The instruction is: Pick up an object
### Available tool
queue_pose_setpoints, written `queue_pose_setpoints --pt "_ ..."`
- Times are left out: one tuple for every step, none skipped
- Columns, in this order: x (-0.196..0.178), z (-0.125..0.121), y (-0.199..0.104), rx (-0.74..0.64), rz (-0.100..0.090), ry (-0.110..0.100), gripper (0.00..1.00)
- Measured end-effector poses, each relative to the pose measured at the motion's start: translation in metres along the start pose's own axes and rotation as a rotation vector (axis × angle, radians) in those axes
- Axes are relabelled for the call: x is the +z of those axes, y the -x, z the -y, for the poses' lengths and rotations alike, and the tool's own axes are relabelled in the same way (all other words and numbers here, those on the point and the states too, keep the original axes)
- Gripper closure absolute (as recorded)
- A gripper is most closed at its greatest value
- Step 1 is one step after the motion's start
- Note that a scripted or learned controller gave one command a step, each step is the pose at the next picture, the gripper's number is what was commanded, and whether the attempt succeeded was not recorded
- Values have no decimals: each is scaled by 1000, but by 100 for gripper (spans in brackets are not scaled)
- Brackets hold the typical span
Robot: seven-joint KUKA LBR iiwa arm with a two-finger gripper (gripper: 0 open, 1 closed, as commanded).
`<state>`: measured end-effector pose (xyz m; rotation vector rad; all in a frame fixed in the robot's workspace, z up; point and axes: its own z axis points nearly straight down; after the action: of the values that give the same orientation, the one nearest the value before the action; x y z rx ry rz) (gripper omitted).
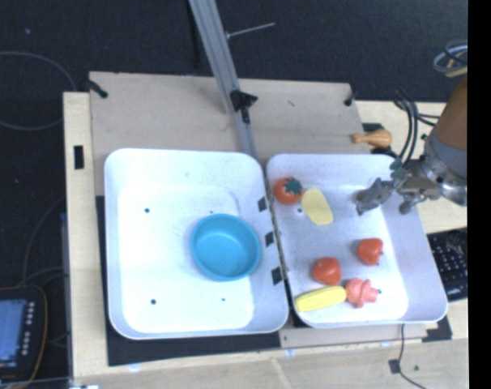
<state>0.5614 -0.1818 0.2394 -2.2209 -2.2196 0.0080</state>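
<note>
Above the far right part of the right bin (420, 294), on a tabletop (79, 217) bearing two white bins: a grey pincer (373, 197), hanging clear of the toys below, its opening impossible to judge from this angle. Just to its left, a pale yellow piece (317, 206) and a red tomato (288, 190). Nearer, a red piece (370, 250) standing apart from its neighbours. Along the near edge, a second red lump (326, 270), a yellow cob (320, 298) and a pink toy (360, 292), packed close together. In the left bin (109, 217), a lone blue bowl (224, 246). Probably best to go for the free-standing red piece: centre straight over it, open wide, descend square to the bin floor, close only once astride it, then lift slowly. Worth avoiding the crowded near edge, too easily nudged.
</note>
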Motion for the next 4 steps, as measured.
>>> queue_pose_setpoints --pt "62 -6 6 0 -1 -2 0" --pt "125 -9 2 4 0 2 0" --pt "108 -11 3 10 -2 11 100" --pt "58 -5 0 6 -2 12 100"
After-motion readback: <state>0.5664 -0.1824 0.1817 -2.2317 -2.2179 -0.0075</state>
